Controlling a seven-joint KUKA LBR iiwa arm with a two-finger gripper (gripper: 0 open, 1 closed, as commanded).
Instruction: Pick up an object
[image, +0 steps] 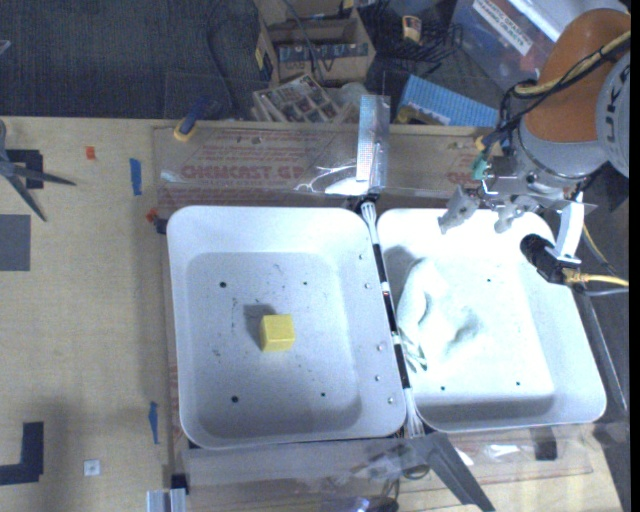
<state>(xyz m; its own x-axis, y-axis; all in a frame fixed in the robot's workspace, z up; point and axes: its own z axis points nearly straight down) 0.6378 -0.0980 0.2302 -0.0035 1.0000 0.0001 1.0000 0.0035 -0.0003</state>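
A small yellow block (278, 332) lies near the middle of the left bin (200, 240). In the right bin (560, 400) a pale white shape (420, 300) rests against the left wall; I cannot tell what it is. My gripper (480, 214) hangs over the far edge of the right bin, well apart from both objects. Its two fingers (456, 212) are spread open and nothing is between them.
The grey arm with its orange band (585, 60) comes in from the upper right, with a black cable part (545, 258) over the right bin's right side. A metal divider (372, 150) and cardboard stand behind the bins. The wooden bench (70, 330) stretches to the left.
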